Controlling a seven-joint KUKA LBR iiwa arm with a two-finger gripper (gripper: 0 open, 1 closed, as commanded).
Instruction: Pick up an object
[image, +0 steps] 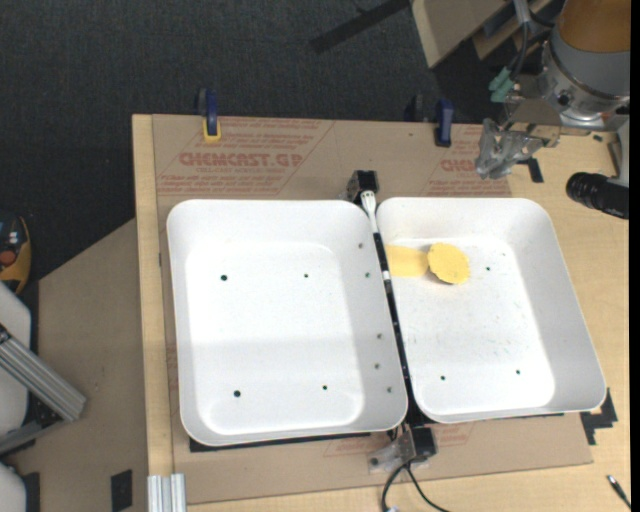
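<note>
The tool (500, 160) is hanging over the tabletop (300, 160) behind the right bin (560, 330), gripping nothing, its opening unclear; a yellow disc (449, 264) is lying in that bin.

Light falls bright and even on my two shallow white plastic bins (270, 320), which glare nearly blown-out, with a soft grey shadow band across the left one. The brown cardboard-covered counter (300, 150) is evenly lit; the dark floor (100, 60) is dim. My claw (500, 155) looks slightly blurred.
</note>
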